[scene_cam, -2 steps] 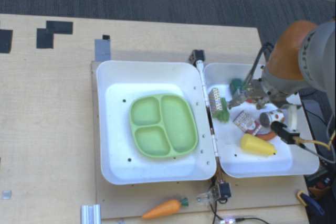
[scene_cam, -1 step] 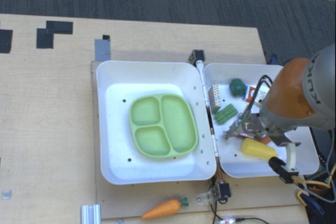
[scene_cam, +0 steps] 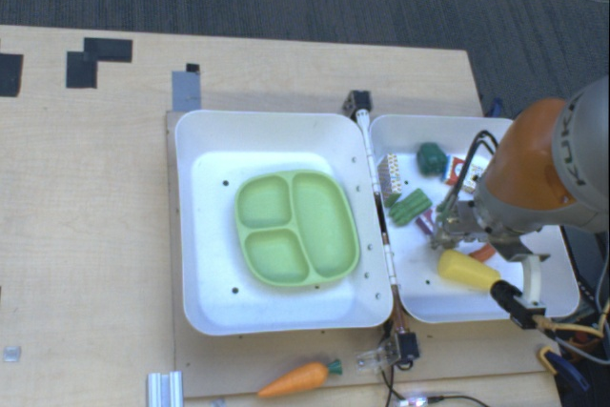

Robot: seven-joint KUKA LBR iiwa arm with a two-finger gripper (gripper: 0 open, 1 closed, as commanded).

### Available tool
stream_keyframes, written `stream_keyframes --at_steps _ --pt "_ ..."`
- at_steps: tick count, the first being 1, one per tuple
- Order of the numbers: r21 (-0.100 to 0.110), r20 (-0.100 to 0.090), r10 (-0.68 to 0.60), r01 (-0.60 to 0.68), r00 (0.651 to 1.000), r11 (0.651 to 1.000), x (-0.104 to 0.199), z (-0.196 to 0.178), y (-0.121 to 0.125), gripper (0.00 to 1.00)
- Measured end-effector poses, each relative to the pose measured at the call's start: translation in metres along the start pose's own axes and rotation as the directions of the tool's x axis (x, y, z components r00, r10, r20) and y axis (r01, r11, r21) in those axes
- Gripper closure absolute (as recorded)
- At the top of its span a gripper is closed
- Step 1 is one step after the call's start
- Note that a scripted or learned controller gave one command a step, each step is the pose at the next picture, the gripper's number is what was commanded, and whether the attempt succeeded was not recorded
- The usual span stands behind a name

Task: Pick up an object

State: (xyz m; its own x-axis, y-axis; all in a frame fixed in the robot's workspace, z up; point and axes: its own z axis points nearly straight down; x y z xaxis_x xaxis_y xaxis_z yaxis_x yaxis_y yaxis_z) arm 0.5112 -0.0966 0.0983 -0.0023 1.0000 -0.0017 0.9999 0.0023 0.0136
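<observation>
The right bin holds several small objects. A yellow, banana-like piece lies near its front. A ridged green block sits near the bin's left wall, and a dark green lump lies toward the back. A red and white item shows partly beside the arm. My gripper reaches down into the bin's middle, just above the yellow piece and right of the ridged green block. The wrist hides its fingertips.
The left bin holds a light green divided plate. A small ribbed white piece lies by the bins' shared wall. A toy carrot rests on the bench in front of the bins. Cables trail at the lower right.
</observation>
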Motion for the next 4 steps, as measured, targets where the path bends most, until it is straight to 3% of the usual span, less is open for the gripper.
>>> stream_keyframes --at_steps 1,2,3,4 --pt "0.000 0.000 0.000 0.000 1.000 1.000 0.000 0.000 0.000 0.00" --pt "-0.003 0.000 -0.001 0.001 1.000 1.000 0.001 -0.010 0.001 1.00" --pt "-0.003 0.000 -0.002 0.002 1.000 1.000 0.001 -0.010 0.001 0.00" --pt "0.003 0.001 0.003 -0.003 1.000 1.000 0.011 0.011 -0.019 0.00"
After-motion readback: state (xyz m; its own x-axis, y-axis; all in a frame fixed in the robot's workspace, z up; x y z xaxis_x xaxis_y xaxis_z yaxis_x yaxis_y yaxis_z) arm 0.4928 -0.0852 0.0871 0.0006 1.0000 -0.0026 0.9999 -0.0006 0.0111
